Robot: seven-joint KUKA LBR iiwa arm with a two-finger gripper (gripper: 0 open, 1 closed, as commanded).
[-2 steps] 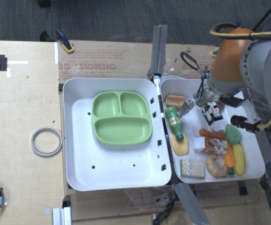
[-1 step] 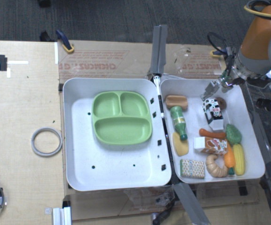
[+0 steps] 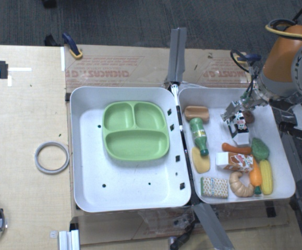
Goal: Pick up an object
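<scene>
Gripper [image 3: 238, 120] hangs low in the right bin [image 3: 281, 139], arm reaching from the right; I cannot tell its opening. Toy food lies below it: bottle [image 3: 198, 135], carrot [image 3: 236, 148], corn [image 3: 266, 176].

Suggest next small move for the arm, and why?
Probably ease the gripper straight down: it hangs in the right bin near the back wall, over a small dark item, with nothing visibly held, so the pick isn't made yet.
</scene>
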